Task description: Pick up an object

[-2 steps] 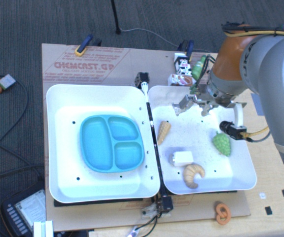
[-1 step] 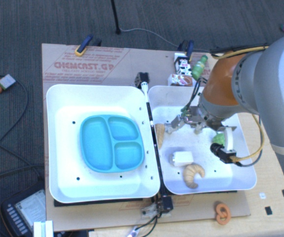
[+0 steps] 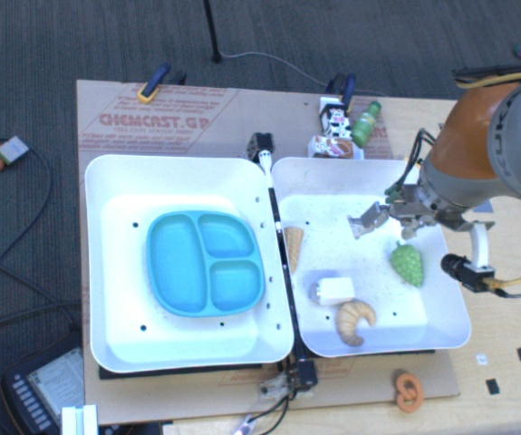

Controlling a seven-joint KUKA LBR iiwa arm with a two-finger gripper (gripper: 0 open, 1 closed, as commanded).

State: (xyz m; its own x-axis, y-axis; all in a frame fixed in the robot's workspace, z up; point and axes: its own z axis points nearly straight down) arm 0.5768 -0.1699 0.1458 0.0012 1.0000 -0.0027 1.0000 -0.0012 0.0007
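Note:
The right white bin [image 3: 441, 333] holds a bunch of green grapes [image 3: 407, 264], a tan croissant [image 3: 357, 321], a white block [image 3: 335, 289] and a tan cone [image 3: 294, 243] against its left wall. My gripper [image 3: 389, 225] hangs over the middle of this bin, just up and left of the grapes. It is open, and only the bin floor shows between its fingers. The grey arm with its orange band [image 3: 468, 139] reaches in from the right.
The left white bin [image 3: 115, 333] holds a blue divided plate [image 3: 207, 263]. Behind the right bin stand a green bottle [image 3: 364, 123] and a small printed box [image 3: 334, 136]. An orange ring [image 3: 409, 390] lies on the bench in front. Cables run across the floor at left.

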